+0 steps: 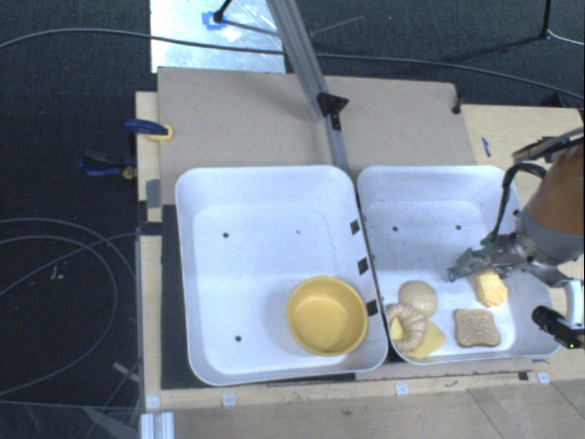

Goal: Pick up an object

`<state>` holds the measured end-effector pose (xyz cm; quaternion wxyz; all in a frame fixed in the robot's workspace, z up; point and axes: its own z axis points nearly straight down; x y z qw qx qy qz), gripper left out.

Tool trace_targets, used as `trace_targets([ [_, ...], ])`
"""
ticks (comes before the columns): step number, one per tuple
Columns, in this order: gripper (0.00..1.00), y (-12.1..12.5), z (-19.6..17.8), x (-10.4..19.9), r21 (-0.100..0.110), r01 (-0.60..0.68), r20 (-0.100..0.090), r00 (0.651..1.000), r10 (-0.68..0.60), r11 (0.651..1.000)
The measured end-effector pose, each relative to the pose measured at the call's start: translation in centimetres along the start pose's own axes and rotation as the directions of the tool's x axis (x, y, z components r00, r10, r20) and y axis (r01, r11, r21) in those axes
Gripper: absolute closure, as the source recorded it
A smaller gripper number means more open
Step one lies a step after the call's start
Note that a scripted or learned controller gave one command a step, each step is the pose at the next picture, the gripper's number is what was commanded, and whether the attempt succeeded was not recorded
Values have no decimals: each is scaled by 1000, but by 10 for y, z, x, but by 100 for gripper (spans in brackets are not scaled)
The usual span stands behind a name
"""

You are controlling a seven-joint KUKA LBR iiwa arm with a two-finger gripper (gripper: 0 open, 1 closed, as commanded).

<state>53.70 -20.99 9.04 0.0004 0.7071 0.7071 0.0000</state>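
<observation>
My gripper (473, 264) hangs over the right bin (430, 190), at its right side, with the grey and orange arm (555, 210) coming in from the right edge. Just below and right of the gripper lies a small yellow corn-like piece (491, 288). In front of that piece sits a slice of toast (477, 327). Further left are a beige round bun (419, 294), a pale croissant-shaped piece (408, 327) and a yellow wedge (432, 341). I see nothing held in the gripper.
A yellow bowl (327, 315) stands in the left bin (256, 199) near its front right corner. A slanted metal pole (306, 62) crosses the back of the bench above the wall between the bins. A black cable (505, 204) loops near the arm.
</observation>
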Motion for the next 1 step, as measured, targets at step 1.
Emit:
trace_targets([
  [1,100,1,-12,0,-4,0,1,1000,0,1000],
])
